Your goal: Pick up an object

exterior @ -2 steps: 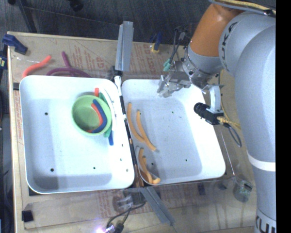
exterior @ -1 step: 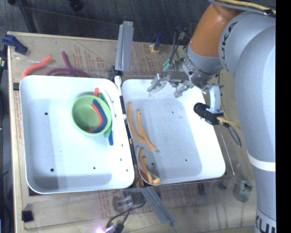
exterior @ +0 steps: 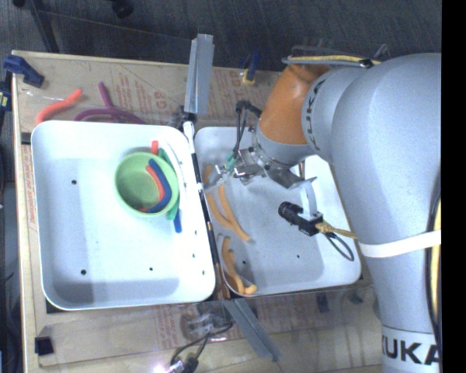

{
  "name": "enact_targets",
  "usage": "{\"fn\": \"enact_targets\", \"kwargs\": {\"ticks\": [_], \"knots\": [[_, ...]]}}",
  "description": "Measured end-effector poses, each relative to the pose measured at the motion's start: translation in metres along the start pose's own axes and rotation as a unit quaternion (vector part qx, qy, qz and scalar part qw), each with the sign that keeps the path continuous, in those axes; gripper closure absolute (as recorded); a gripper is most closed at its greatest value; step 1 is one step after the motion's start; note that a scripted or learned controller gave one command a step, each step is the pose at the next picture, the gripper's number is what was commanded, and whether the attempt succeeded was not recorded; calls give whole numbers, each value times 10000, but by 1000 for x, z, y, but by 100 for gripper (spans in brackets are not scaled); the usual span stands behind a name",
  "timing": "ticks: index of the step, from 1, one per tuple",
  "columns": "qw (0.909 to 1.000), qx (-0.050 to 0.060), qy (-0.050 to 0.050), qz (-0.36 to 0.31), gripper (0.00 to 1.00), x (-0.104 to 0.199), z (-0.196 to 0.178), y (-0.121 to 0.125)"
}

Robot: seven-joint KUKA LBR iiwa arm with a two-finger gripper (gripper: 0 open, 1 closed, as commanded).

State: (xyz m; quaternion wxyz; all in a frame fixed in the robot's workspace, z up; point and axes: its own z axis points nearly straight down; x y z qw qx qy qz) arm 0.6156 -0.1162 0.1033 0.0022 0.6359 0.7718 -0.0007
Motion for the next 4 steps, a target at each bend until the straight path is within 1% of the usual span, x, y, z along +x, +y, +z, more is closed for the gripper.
{"fn": "enact_targets", "kwargs": {"ticks": [1,2,3,4], "knots": [[10000,3,6,-14,100,1,-10,0],[10000,3,6,-16,0,1,-10,0],[9993,-1,-56,362,0,8,9,-33],[9995,19,2,322,100,14,0,-32]]}}
